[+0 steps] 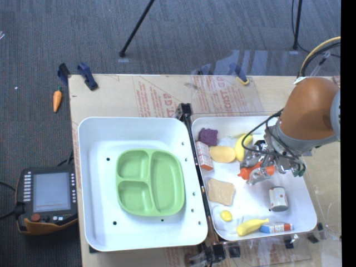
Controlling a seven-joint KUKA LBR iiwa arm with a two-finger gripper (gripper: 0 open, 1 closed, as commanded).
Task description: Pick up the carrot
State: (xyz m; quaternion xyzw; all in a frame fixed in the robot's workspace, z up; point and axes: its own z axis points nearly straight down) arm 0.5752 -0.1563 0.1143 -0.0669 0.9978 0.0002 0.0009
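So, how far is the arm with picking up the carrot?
Done: the pincer has reached the right bin and sits right at the carrot, whose orange end shows beside the potato. In hand: the grasp itself; a grip cannot be confirmed. Left: lifting the carrot clear of the bin.

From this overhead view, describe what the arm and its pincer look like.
The arm ends in a rounded orange band above grey housing. Black cables loop beside the wrist. The pincer is a small metallic, silvery-grey assembly.
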